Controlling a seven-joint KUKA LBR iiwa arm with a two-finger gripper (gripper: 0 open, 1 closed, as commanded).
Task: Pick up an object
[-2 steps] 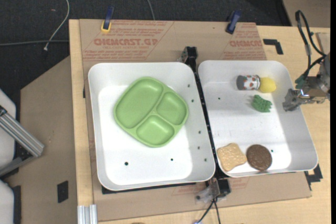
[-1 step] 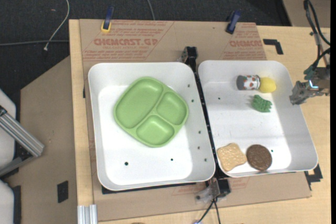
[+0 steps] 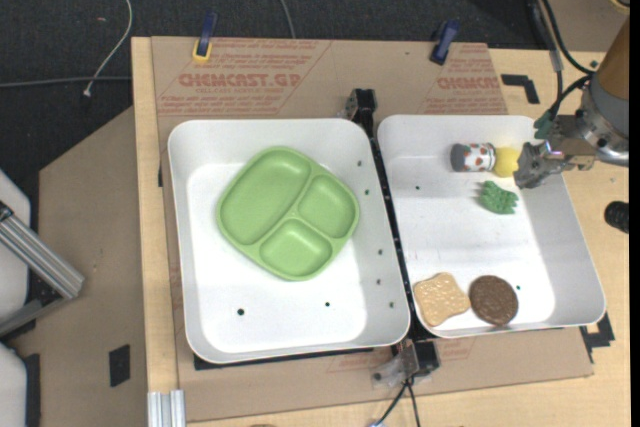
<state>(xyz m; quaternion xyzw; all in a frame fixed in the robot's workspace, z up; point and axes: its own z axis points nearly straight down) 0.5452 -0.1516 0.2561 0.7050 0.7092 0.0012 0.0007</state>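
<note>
In the right bin [image 3: 560, 245], far side, the gripper [image 3: 530, 167] hovers beside a yellow toy [image 3: 506, 160]; whether its fingers are parted, I cannot tell. One can [image 3: 472, 156], one green sprig [image 3: 498, 198], two biscuits [image 3: 441, 299] near.

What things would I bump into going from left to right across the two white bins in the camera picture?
Green divided plate → tan cracker → small can → brown cookie → gripper.
</note>
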